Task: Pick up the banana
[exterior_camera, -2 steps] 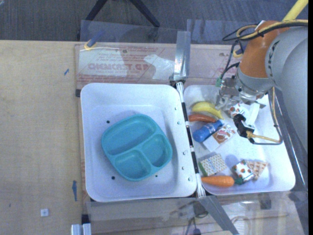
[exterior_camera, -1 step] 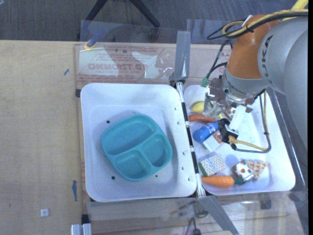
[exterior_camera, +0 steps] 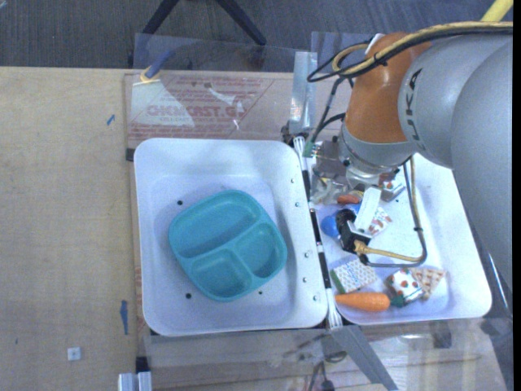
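Bench w/ two white bins: left bin (exterior_camera: 155, 165) has a teal plate (exterior_camera: 228, 244), right bin (exterior_camera: 468, 259) is cluttered, carrot (exterior_camera: 364, 301) at the near edge. Gripper (exterior_camera: 352, 187) hangs low over the right bin's far-left corner; open or closed, can't tell. Banana can't be singled out, prob. hidden under the arm (exterior_camera: 423, 80), so direction and long axis are unknown.

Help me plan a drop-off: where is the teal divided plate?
The teal divided plate lies in the left white bin, just left of the wall shared with the right bin.
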Motion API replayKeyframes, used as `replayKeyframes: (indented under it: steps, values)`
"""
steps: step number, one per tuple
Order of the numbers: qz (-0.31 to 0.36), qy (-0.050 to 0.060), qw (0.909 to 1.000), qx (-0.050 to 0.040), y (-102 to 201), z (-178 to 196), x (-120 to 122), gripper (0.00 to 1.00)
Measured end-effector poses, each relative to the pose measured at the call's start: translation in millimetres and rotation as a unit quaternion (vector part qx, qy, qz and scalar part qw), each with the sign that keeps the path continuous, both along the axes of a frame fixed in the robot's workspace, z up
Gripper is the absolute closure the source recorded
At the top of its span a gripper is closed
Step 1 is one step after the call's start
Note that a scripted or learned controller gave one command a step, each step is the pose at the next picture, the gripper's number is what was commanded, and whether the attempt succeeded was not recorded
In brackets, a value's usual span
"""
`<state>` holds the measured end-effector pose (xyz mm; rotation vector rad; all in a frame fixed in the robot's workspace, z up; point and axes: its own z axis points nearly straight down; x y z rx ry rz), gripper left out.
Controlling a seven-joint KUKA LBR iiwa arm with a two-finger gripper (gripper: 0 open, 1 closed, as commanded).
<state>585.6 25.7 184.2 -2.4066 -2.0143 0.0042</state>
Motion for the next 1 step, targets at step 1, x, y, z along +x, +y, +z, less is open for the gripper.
replayKeyframes:
  steps: [1]
  values:
    - [0.013, 0.0, 0.9999, 0.0, 56.0, 0.0, -11.0, 1.0]
